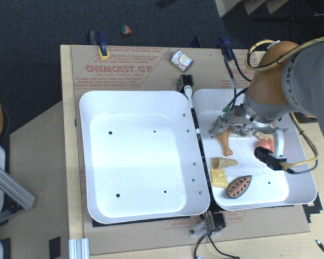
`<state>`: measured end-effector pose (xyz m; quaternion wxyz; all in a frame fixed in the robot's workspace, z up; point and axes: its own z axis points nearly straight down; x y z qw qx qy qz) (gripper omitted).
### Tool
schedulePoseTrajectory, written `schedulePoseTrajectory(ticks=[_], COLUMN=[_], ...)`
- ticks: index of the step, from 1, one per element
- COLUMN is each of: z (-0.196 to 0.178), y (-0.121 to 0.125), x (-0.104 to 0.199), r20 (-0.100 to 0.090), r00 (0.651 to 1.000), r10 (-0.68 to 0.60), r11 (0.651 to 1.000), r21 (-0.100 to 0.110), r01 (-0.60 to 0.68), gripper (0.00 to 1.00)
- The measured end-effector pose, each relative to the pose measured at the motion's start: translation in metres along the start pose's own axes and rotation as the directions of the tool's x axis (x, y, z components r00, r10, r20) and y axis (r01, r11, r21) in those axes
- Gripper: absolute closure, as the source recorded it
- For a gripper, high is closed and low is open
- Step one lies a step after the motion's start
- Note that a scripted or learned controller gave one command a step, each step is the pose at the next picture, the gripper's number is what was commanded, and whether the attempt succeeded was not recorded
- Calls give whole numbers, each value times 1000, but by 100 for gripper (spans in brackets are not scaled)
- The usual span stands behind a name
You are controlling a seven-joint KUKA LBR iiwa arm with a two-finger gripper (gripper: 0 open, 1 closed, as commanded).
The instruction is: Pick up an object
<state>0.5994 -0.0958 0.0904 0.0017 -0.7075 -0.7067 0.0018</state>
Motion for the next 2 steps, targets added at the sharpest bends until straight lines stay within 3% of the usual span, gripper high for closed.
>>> schedulePoseTrajectory(ticks=[1, 2], z=[-17, -101], y=[4, 61], x=[0, 74], r20=[1, -1], r00=[1000, 1000], r10=[0, -10], r11=[1000, 1000], r21=[-12, -18], r01=[0, 10], gripper=[100, 100])
